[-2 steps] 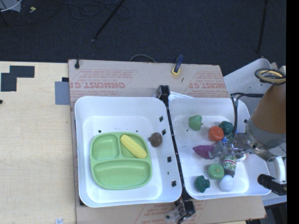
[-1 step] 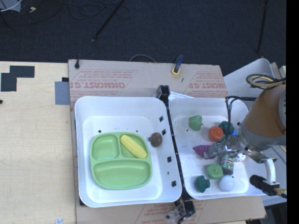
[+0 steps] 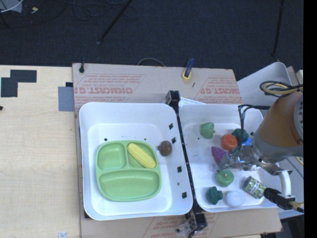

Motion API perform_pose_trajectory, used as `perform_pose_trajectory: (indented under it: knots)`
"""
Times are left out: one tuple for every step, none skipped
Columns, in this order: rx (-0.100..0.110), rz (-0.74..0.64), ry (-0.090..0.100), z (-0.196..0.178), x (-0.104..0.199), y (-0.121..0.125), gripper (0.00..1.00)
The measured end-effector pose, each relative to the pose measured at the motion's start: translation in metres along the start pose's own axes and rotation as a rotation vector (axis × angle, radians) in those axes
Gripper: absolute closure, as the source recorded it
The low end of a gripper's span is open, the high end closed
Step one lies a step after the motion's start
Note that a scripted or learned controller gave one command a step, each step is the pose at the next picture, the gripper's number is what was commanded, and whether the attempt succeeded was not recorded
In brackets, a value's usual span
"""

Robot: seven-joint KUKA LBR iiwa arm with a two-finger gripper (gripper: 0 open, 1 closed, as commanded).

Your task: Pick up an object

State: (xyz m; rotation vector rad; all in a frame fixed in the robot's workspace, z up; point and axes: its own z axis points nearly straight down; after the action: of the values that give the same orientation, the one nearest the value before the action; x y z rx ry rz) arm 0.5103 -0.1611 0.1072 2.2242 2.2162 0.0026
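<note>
We could not tell how the gripper (image 3: 237, 157) was set as it hung low in the right bin (image 3: 198, 192) among a purple toy (image 3: 218, 154), orange piece (image 3: 229, 141), green apple (image 3: 224, 177) and white egg (image 3: 235, 199) (all loose), while the left bin (image 3: 91, 118) held a green tray (image 3: 126, 182) with corn (image 3: 141, 155).

You see a broad orange band (image 3: 281, 125) wrapping the arm (image 3: 285, 133), grey metal beneath it, black cables (image 3: 245, 114) looped alongside, and a small metallic pincer (image 3: 237, 156) with blue detail.
</note>
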Motion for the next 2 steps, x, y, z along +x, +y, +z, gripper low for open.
perform_pose_trajectory:
  knots:
    - [0.006, 0.008, 0.002, -0.008, -0.001, -0.002, 1.0]
    - [0.001, -0.004, 0.0, -0.069, 0.0, 0.004, 1.0]
